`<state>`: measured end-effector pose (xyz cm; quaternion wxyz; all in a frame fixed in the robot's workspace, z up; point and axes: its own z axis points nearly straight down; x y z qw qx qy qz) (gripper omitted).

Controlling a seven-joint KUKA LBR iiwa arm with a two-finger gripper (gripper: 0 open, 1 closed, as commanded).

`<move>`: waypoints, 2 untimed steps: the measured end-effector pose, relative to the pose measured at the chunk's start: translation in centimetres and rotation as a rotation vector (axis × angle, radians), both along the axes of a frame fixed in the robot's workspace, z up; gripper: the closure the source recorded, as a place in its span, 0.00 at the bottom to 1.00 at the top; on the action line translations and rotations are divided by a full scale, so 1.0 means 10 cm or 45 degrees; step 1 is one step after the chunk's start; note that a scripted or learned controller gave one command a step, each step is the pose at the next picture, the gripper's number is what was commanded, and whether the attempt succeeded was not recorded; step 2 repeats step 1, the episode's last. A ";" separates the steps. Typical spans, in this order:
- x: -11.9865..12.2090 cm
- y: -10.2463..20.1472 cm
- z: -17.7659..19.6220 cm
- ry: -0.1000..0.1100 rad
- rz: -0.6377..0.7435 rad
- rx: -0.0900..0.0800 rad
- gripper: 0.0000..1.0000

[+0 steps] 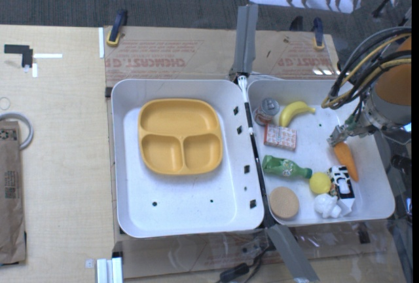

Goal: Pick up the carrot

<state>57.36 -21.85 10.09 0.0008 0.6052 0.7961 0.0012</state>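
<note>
Tapered orange carrot [346, 160] under gripper [339, 137]

Divided plate [181, 136] sits in left bin [124, 164]. Carrot [346, 160] lies by right bin's [380, 209] right edge; banana [294, 112] near its back-left corner.

L bin [124, 164] holds a yellow divided plate [180, 136], three compartments, nothing in them. R bin [386, 206]: banana [294, 111] at top w/ small can [268, 108] just beside it, red-and-white packet [280, 137] below those. Green bottle [285, 168] lies on its side mid-bin, lemon [319, 183] at its cap end. Tan round disc [284, 202] near front edge. White lumpy item [329, 207] and black-and-white object [341, 181] sit touching, front-right corner.
</note>
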 end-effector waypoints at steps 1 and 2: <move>0.64 0.22 1.33 0.002 -0.134 -0.005 1.00; 0.64 0.22 1.33 0.002 -0.134 -0.005 1.00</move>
